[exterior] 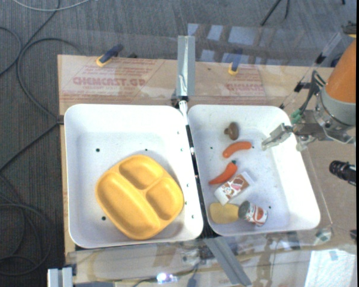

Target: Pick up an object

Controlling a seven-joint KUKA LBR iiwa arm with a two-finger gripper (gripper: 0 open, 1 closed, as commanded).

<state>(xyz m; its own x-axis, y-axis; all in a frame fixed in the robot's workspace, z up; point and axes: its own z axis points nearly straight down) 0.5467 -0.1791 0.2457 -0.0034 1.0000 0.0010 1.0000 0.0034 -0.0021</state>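
Observation:
My gripper [286, 141] hangs over the right bin's [305, 184] upper right part, open, with nothing between its fingers. To its left lie a brown lump [231, 130] and an orange sausage-like piece [236, 149]. Lower down are a red-orange chili-shaped toy [223, 173], a small white and red carton [233, 188], a yellow block [223, 213] and a small can [255, 213] on its side. The gripper touches none of them.
The left bin [84, 136] holds a yellow divided plate [140, 196]. A metal divider rail [185, 70] runs up from between the bins. Black cables lie on the floor at the left. The arm's orange band [346, 76] is at the right edge.

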